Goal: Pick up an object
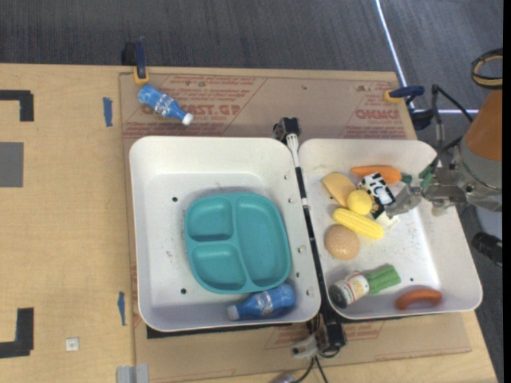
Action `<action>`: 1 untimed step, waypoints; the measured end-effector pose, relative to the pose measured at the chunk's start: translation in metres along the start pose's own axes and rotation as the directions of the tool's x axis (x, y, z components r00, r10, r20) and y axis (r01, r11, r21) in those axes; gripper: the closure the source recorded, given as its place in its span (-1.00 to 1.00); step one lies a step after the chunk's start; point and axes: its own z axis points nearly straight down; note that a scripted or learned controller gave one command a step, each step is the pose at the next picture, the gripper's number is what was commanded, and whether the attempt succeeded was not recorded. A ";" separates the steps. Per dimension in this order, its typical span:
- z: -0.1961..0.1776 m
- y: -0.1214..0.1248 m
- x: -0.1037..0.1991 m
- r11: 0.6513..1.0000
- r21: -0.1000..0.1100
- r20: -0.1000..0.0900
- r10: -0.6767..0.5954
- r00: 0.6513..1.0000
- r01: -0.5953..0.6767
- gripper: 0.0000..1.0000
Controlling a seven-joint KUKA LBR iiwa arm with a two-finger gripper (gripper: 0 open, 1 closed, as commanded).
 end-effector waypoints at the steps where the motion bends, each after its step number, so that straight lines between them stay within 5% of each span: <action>1: 0.076 0.060 0.026 0.993 -0.018 0.007 -0.114 0.993 0.114 -1.00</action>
